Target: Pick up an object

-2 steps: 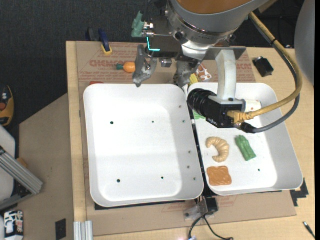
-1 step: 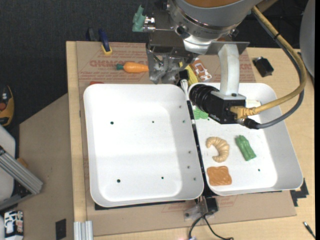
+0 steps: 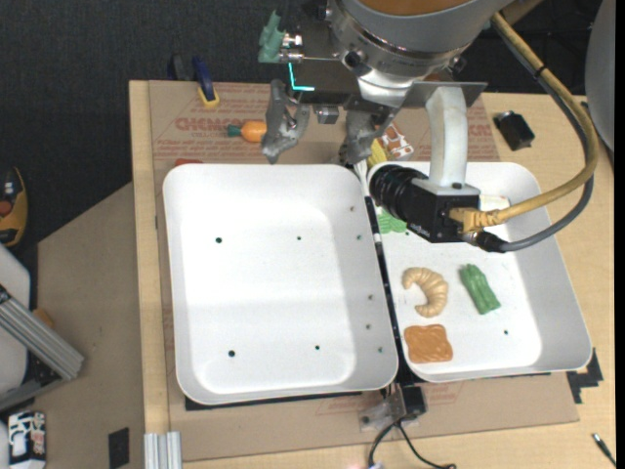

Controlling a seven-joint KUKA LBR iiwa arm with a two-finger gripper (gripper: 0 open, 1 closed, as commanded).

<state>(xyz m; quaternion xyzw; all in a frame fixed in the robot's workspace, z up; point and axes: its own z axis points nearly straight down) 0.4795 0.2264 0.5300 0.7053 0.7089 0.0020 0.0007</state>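
Note:
My gripper [image 3: 319,137] hangs high over the back edge of the left bin [image 3: 195,262]. Its two fingers [image 3: 281,130] stand well apart, open, with nothing between them. In the right bin [image 3: 552,306] lie a tan croissant [image 3: 427,289], a green pickle-like piece [image 3: 479,288] and a brown toast square [image 3: 428,343]. Another green piece [image 3: 391,224] pokes out from under the black wrist camera [image 3: 420,203]. A red-and-white item [image 3: 395,145] shows at the bin's back edge, partly hidden by the gripper.
A small orange object [image 3: 252,131] lies on the cardboard behind the left bin. A blue and yellow clamp [image 3: 203,81] sits at the cardboard's back edge. A tan hose [image 3: 557,189] loops over the right bin.

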